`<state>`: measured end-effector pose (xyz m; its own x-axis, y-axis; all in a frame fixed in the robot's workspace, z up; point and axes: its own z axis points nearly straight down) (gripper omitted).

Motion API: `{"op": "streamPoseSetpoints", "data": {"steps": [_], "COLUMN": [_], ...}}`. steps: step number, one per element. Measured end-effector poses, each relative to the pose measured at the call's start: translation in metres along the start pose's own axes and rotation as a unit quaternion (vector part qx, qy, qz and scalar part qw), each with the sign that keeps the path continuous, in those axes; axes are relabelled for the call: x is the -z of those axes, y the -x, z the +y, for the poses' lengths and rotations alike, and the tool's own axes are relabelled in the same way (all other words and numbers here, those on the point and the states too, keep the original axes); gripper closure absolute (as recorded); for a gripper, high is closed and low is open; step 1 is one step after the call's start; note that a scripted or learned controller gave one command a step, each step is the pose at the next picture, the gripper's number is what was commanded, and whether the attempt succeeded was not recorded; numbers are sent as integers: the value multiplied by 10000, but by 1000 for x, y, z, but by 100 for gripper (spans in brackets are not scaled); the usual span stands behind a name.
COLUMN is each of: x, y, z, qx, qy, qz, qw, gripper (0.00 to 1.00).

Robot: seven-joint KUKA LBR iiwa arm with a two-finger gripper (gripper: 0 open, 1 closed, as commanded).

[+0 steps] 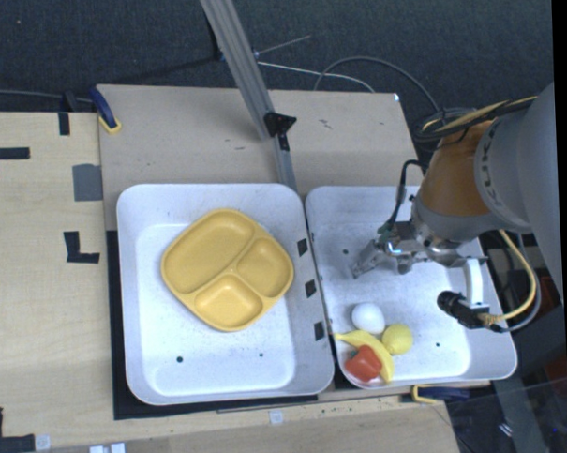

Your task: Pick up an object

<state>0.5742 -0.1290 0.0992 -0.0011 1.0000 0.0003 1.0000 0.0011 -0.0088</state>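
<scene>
Toy food is the likely pick: a white egg (367,317), a yellow lemon-like ball (397,338), a banana (362,339) and a red piece (364,363) clustered in the near corner of the right bin (458,359). The gripper (369,260) hangs over bare bin floor, apart from them, grasping nothing; whether it is released or clenched I cannot tell. This looks like the approach step; next it must shift toward the cluster and descend. The yellow divided plate (227,268) lies in the left bin (141,302).

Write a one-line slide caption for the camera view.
End effector over the right bin, above a white ball and toy fruit; a yellow divided plate sits in the left bin.
</scene>
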Motion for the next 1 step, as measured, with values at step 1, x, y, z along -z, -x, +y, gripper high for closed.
{"op": "streamPoseSetpoints", "data": {"steps": [1], "x": [14], "y": [-1], "z": [2], "qx": [10], "qy": [28], "qz": [4], "qw": [10000], "gripper": [100]}}
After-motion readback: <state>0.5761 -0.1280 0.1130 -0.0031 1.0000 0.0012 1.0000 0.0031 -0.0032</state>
